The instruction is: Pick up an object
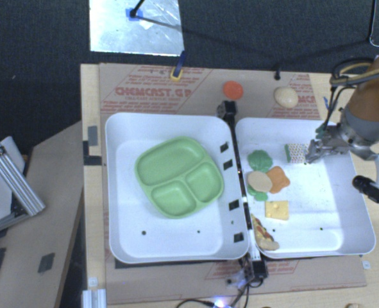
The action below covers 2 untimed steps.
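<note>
The gripper [312,151] is seen low over the right bin [356,236], at its upper right part, just beside a small speckled block [295,152]. That block is judged the nearest candidate for the pick. For a clean grasp, the fingers should be centred over the block and lowered squarely before closing, so that it is not nudged toward the bin wall. The other pieces, a green piece [260,160], an orange piece [279,178], a tan disc [260,182] and a yellow square [277,210], are clustered near the bin's left side. Whether the claw is spread or pressed together cannot be told; nothing is seen held. The green divided plate [178,176] lies in the left bin [122,236].
</note>
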Motion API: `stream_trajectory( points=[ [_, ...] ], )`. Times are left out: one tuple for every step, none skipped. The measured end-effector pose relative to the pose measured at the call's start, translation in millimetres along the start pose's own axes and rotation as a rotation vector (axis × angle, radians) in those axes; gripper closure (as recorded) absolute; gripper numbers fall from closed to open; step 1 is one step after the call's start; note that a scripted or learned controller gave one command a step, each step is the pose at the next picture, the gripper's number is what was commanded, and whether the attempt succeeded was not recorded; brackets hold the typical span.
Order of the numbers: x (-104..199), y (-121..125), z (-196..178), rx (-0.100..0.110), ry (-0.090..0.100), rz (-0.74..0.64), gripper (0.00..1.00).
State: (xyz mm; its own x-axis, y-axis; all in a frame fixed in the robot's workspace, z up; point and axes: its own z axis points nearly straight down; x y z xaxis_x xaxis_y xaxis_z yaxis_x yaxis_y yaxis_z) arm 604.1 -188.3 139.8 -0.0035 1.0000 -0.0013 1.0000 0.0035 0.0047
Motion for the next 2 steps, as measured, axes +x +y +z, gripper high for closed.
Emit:
stream_trajectory(
  points=[
    [8.5, 7.0, -58.7, -0.003, -0.001, -0.002, 1.0],
    [8.3, 8.4, -86.8, 0.0, 0.0, -0.002, 1.0]
  ],
)
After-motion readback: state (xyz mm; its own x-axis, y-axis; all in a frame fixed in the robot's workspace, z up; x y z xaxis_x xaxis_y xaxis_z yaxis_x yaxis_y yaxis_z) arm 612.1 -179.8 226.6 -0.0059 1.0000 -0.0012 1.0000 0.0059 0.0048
